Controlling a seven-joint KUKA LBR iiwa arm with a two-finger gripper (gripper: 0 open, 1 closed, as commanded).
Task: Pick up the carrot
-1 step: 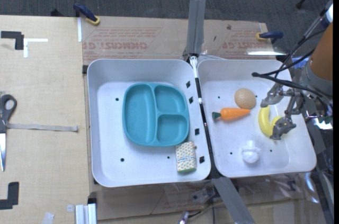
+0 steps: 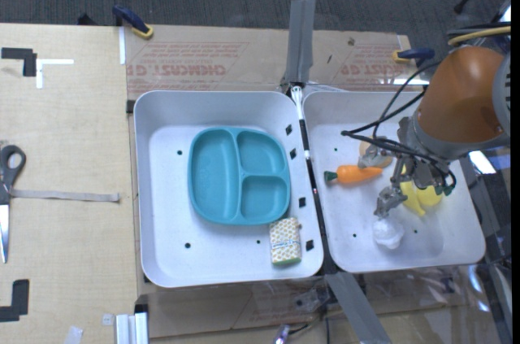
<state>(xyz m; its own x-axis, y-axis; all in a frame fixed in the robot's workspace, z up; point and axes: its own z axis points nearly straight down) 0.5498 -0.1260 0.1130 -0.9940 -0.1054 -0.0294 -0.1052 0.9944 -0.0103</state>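
Orange carrot point(image 2: 357, 175) lies just left of the tool point(image 2: 392, 200), untouched.

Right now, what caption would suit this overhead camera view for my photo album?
Robot arm's gripper hovers in the right bin beside a carrot; a teal tray sits in the left bin.
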